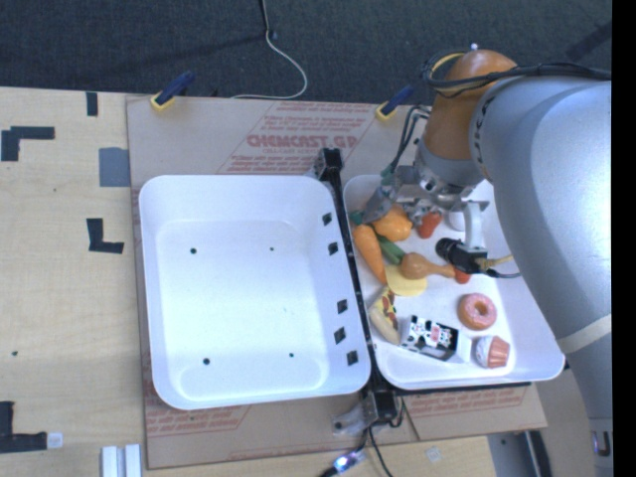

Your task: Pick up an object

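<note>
My gripper reaches down into the far end of the right bin, right over a cluster of toy food. An orange piece lies directly under the fingertips, touching or nearly touching them. An orange carrot lies beside it along the bin's left wall. A tan pear-shaped piece and a yellow piece sit just nearer. A pink donut, a black-and-white box and a red-and-white piece lie toward the near end. The arm's body hides the bin's far right part.
The left bin stands beside the right one, sharing a middle wall with black clips. Both rest on a cardboard sheet on the wooden bench. A cable runs off behind the bench.
</note>
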`<control>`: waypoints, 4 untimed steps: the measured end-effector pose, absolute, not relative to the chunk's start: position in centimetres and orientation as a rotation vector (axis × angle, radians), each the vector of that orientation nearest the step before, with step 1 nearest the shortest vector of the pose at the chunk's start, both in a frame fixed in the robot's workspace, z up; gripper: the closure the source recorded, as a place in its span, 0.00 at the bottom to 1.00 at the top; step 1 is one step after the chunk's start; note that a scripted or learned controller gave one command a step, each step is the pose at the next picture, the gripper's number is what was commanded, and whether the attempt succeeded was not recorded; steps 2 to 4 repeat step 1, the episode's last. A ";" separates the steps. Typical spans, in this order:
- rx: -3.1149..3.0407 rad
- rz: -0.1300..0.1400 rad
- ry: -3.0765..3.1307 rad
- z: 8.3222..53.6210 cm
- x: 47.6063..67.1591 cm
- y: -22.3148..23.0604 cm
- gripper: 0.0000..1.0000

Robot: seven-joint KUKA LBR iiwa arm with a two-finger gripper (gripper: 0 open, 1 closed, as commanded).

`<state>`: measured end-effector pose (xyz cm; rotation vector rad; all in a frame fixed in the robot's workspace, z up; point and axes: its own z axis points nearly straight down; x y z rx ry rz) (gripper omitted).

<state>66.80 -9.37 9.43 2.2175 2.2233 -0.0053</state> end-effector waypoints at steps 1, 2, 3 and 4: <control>2.209 0.013 2.227 19.1 67.1 -2.9 1.00; 2.209 0.013 2.227 19.1 67.1 -2.9 1.00; 2.209 0.013 2.227 19.1 67.1 -2.9 1.00; 2.209 0.013 2.227 19.1 67.1 -2.9 1.00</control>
